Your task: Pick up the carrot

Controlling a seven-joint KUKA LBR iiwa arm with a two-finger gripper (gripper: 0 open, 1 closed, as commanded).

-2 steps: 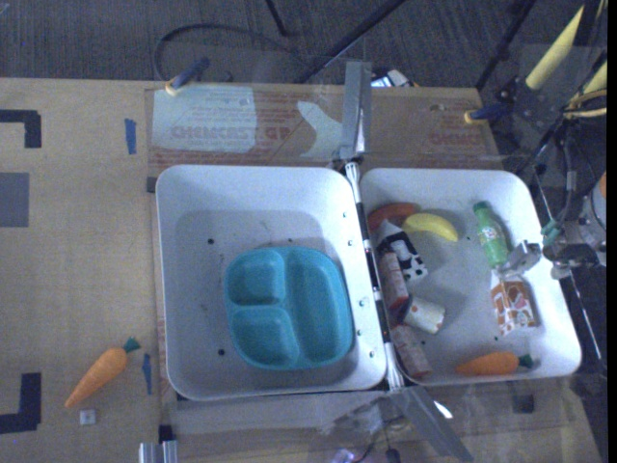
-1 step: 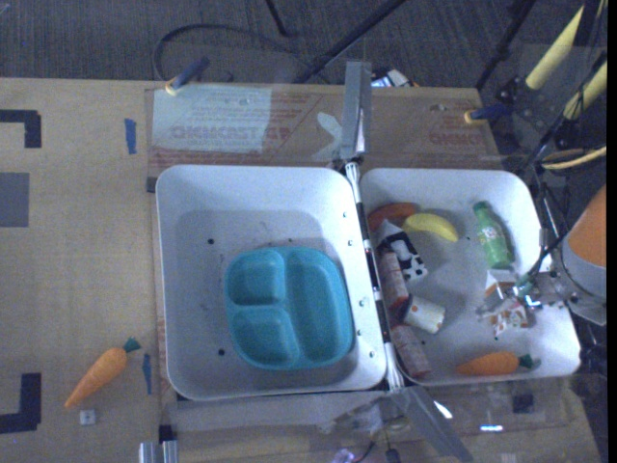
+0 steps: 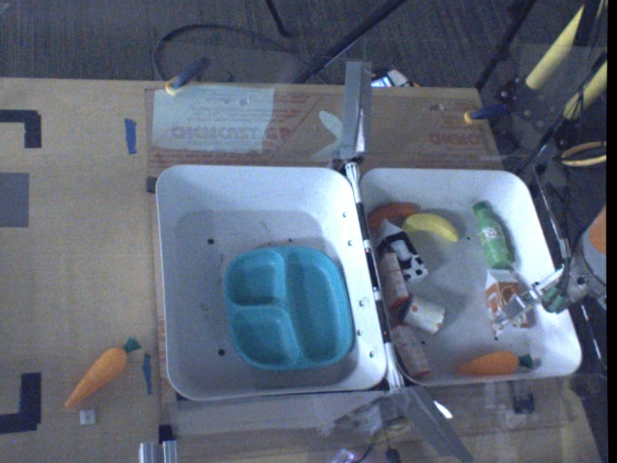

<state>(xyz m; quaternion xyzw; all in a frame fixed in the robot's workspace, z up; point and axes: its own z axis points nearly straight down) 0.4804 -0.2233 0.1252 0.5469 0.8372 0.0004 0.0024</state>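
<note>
The smooth orange tapered carrot with a green stub lies flat along the near edge of the right white plastic bin, pointing left. The metal two-finger claw hangs just above it; whether its fingers are apart is unclear. A second similar carrot lies on the wooden bench, far left.

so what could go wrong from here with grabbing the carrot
1. Two orange carrots are in view: one in the right white bin at its near edge, one on the bench left of the bins. The program may pick the wrong target.
2. The gripper hovers by a small printed packet and might catch it instead.
</note>
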